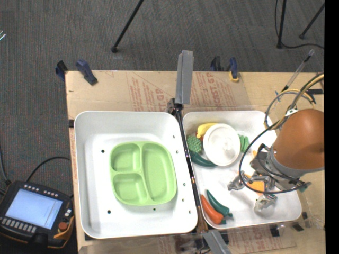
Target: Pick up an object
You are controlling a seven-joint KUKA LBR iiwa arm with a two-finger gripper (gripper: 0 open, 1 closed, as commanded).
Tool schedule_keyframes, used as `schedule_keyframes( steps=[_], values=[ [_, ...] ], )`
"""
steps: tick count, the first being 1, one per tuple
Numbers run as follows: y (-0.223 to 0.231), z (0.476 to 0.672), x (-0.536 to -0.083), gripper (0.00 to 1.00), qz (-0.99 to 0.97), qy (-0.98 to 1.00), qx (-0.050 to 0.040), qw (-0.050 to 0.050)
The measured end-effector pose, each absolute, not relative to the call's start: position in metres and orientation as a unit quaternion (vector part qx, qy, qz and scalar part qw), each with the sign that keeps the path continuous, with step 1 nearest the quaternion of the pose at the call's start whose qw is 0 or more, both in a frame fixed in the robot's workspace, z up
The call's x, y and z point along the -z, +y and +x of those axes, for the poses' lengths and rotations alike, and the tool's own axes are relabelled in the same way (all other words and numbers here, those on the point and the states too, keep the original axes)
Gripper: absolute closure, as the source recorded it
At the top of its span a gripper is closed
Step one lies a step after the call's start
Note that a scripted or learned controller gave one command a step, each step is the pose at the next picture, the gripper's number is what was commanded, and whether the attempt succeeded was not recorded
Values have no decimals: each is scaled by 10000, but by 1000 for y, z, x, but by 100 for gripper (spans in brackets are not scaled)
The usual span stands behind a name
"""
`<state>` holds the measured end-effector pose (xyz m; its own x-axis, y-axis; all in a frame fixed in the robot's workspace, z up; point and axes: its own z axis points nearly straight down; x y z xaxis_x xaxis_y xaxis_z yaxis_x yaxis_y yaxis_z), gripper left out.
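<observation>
Gripper (258, 188) low in right bin (286, 211), lower right of frame; finger state impossible to tell. Orange object (256, 184) partly hidden under wrist, held or not unclear. White bowl (222, 144) upper middle of bin, yellow piece (204, 128) and green pieces (200, 158) touching it. Carrot (210, 209) by divider. Green tray (143, 173) in left bin (90, 126).

Setting: robotics lab — not a home or kitchen. Evidence: plywood bench (132, 91) on grey carpet, blue clamps (85, 71) gripping its edge at 11 o'clock, tripod legs (130, 17) standing at 12 and 1 o'clock, a teach pendant (36, 211) with lit screen at 8 o'clock — cabled robot arm (299, 139) at 3 o'clock.
</observation>
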<state>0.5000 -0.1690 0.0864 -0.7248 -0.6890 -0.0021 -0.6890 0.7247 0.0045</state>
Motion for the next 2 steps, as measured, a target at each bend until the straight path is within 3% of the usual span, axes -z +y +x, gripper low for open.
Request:
schedule_keyframes(
  steps=[1,2],
  values=[
    [-137,576,-87,0,-4534,8913,-16,18],
    [-196,535,-88,0,-4546,8907,-16,15]
  ],
)
